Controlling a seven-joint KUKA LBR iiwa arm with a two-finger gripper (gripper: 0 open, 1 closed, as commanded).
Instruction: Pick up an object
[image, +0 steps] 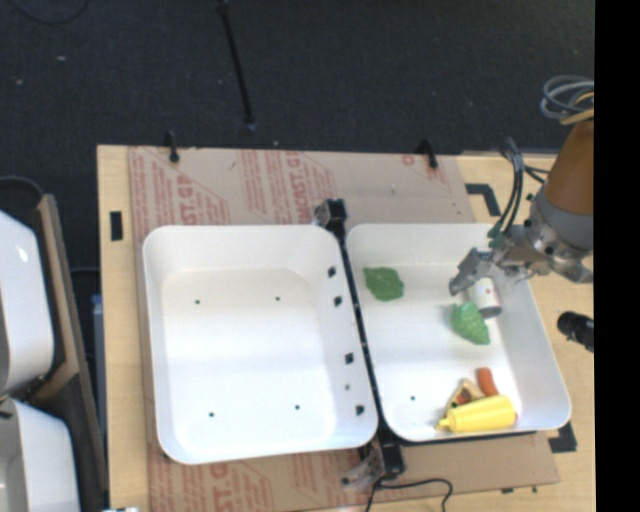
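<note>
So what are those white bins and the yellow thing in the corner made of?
The bins look like thin moulded plastic: glossy white, with rounded corners and rims. The yellow thing looks like smooth plastic or rubber, perhaps a toy; evenly coloured with a soft sheen. It is too small to tell more.

- left bin: its whole white floor lies open, with room to pass anywhere inside its walls.
- right bin: a green piece sits far-left and a second green piece right of centre, just under the gripper.
- near-right corner is crowded by a yellow object and a small orange piece.
- the floor between the green pieces and the near-left stretch are bare.
- the dark divider runs between the bins.
</note>
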